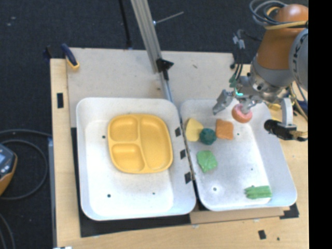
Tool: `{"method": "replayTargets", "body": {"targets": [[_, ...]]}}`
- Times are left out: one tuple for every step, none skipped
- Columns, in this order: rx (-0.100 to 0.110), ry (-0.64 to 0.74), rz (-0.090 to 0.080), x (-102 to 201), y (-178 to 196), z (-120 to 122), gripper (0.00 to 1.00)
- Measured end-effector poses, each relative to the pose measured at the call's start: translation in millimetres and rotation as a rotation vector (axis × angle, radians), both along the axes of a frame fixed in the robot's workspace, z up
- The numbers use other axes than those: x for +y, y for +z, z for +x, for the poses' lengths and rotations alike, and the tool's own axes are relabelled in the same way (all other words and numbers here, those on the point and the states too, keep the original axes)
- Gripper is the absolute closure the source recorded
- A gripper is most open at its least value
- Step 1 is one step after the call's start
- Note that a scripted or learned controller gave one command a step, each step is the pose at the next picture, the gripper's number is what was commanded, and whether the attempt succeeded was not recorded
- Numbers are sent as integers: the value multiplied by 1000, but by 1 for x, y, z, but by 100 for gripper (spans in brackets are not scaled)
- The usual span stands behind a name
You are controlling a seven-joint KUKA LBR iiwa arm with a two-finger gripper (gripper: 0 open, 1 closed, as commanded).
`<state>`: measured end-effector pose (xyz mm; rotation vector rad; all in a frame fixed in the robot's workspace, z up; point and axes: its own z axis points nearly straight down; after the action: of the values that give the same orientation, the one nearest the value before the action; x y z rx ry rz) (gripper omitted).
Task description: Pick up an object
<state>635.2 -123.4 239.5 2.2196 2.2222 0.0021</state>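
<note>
**Over the right bin: grasp risks and bin contents**

Over the far edge of the right bin [275, 154], the claw [236, 104] hangs from the grey and orange arm [275, 51]. One finger [222, 102] juts out to the left; a pink round object [241, 114] sits at the other side of the claw, just beneath it. Whether that object is pinched between the fingers or merely lies below them cannot be determined from this angle, so I cannot tell if the claw is apart, together or clamped.

**Hazards**

1. Partial grip. If the pink object is caught at one fingertip alone, it is likely to slip free on any lift, owing to its rounded form.
2. Wall contact. The claw works close to the bin's far rim; a descent here may strike the wall and deflect the fingers.
3. Crowding. An orange block [224, 129] lies just beside the pink object. A closing finger may nudge it or trap both pieces.

**Containers**

- Right bin: pink round object at the far edge; orange block near it; a yellow piece [193, 129] touching a dark teal ball [208, 136]; a light green lump [207, 161] near the middle; a green flat piece [258, 192] at the near right corner.
- Left bin [93, 191]: one yellow divided tray [140, 142], with three compartments.

Both bins rest side by side on the worktop [109, 71].
</note>
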Motion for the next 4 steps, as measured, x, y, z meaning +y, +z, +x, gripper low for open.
{"method": "replayTargets", "body": {"targets": [[0,0,0,0,0,0,0],[3,2,-2,7,-47,0,0],[4,1,-2,8,-108,6,0],[-3,-1,-3,5,-136,8,0]]}}
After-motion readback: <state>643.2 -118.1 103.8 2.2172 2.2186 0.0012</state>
